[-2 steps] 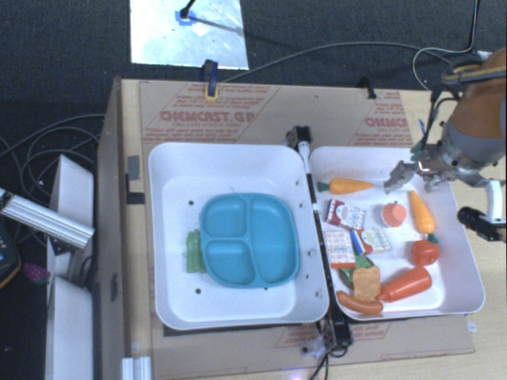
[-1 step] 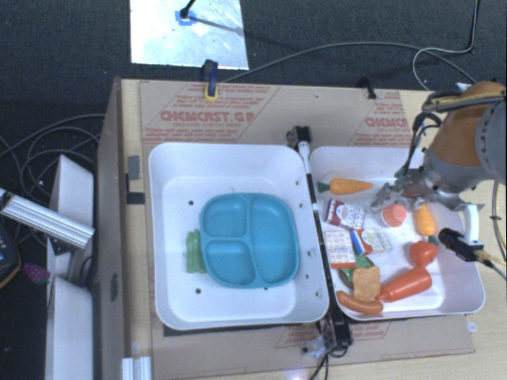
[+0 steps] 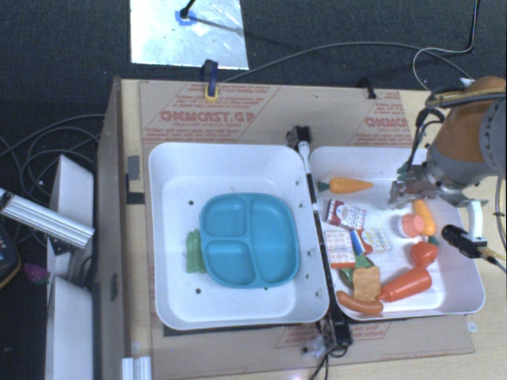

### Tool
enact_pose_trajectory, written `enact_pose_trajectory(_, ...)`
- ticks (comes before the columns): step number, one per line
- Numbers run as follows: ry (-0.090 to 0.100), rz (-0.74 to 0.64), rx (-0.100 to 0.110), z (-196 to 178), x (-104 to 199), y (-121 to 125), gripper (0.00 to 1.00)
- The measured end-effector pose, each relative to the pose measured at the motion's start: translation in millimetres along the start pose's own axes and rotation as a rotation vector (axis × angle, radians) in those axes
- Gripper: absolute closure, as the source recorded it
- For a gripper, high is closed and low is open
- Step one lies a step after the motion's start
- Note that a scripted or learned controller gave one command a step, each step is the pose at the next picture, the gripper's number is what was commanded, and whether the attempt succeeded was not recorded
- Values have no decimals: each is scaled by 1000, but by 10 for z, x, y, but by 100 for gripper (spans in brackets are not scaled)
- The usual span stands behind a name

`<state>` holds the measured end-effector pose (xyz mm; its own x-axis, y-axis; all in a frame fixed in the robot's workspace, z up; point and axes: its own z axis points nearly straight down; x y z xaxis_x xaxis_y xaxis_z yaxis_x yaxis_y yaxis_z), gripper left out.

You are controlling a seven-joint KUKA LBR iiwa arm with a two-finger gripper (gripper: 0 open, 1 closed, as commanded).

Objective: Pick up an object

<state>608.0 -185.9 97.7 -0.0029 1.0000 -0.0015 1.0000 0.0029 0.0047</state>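
Hovering gripper [image 3: 405, 190] low in right bin [image 3: 475, 291], beside orange carrot [image 3: 424, 216].

I see the pickable objects crowded in the right bin [image 3: 475, 291]: an orange carrot [image 3: 349, 185] lying flat near its far left corner, a yellow-orange piece [image 3: 425, 217] by the right wall, a red pepper [image 3: 423, 253], a bigger carrot [image 3: 406, 285] and a hot dog [image 3: 358, 303] along the near edge.

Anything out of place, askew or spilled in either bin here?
One thing: a green leafy toy piece lies wedged beside the blue divided plastic plate in the left white bin, apart from the other toy foods piled in the right white bin. Nothing has spilled onto the bench. The claw is low over the right bin.
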Motion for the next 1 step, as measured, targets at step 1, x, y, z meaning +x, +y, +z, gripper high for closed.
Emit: enact_pose_trajectory(1,0,0,0,1,0,-1,0)
